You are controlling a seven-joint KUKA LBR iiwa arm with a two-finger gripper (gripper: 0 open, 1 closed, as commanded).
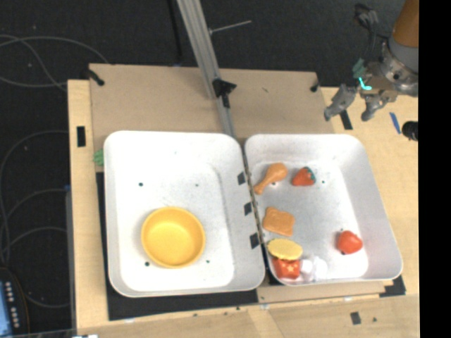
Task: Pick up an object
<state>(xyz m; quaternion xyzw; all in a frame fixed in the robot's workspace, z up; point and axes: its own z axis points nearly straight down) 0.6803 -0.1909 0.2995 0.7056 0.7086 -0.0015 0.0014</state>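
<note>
A yellow bowl [173,236] was seen in the left bin [169,153], near corner. In the right bin [352,160] were logged: a drumstick-shaped toy [270,177], a tan waffle-like piece [278,221], a yellow-topped red item [285,257] at the near wall, a strawberry-like toy [304,177] and a red piece [349,242] further right. The gripper [354,108] was held above the bench beyond the right bin's far-right corner, fingers spread, nothing pinched. No target was yet engaged. Risks judged: small rounded toys could be knocked aside or slip out on closing; items against the wall could block a finger; a descent from here would miss the bin.
</note>
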